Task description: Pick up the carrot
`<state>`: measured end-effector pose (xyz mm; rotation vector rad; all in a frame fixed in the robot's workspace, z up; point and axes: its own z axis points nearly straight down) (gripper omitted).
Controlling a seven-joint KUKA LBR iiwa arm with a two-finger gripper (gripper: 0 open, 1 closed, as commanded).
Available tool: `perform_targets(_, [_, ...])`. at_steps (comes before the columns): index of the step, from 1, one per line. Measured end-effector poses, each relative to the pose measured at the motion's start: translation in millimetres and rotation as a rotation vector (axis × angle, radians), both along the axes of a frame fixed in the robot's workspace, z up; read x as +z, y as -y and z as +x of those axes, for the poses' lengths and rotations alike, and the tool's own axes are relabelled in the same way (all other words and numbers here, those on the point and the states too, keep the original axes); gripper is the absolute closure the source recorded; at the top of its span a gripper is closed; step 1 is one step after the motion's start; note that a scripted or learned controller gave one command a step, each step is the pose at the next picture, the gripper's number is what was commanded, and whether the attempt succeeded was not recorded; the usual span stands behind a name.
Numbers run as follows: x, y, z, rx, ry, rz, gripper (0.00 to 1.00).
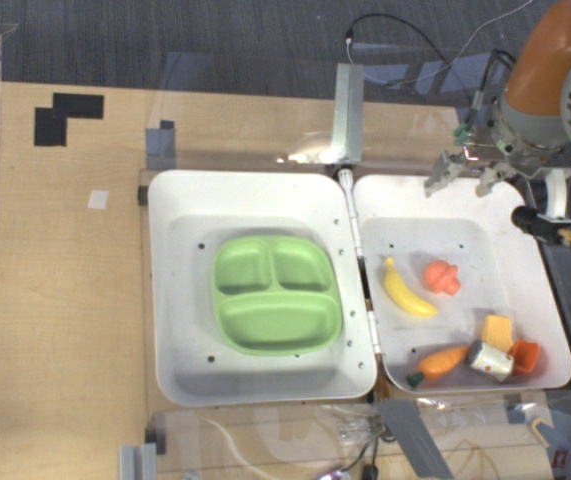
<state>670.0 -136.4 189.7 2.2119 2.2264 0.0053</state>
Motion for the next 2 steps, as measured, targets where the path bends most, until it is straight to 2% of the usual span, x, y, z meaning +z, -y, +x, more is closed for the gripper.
perform_targets(1, [-46, -6, -103, -0.068, -0.003, 0.0, 0.0])
perform_targets(2, [-97, -37, -159, -0.073, 0.002, 0.001, 0.0])
